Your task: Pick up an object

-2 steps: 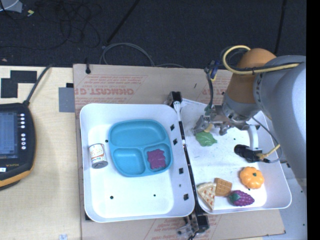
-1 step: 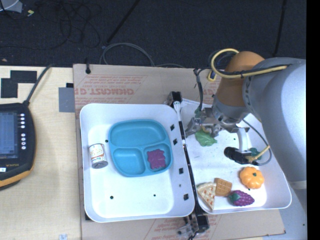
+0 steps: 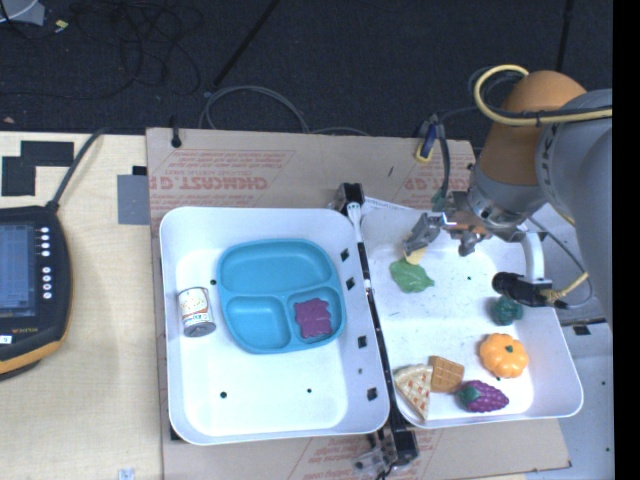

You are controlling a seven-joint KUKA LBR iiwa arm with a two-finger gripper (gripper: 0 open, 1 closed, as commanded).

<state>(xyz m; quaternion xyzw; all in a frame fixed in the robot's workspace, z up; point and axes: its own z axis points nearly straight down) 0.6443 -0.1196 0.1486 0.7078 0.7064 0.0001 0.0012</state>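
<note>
Hovering above the upper part of the right bin (image 3: 560, 393), the gripper (image 3: 440, 230) is carrying nothing, so the pick is looking not yet done and the whole grasp is still lying ahead. Its two fingers are standing spread fairly wide, one reaching toward the bin's top left and the other pointing down nearer the wrist, with empty space between them. Just below the left finger, a green leafy toy (image 3: 411, 275) is lying on the bin floor, close to the gripper but apparently not touched; it is seeming the likeliest target. Elsewhere in that bin, a small dark green piece (image 3: 505, 311), an orange pumpkin (image 3: 502, 354), a pizza slice (image 3: 413, 388), a cracker (image 3: 446, 372) and purple grapes (image 3: 483, 396) are waiting. In the left bin (image 3: 200, 408), a blue divided plate (image 3: 262, 293) is holding a purple item (image 3: 314, 317), with a small can (image 3: 196, 311) beside it.
</note>
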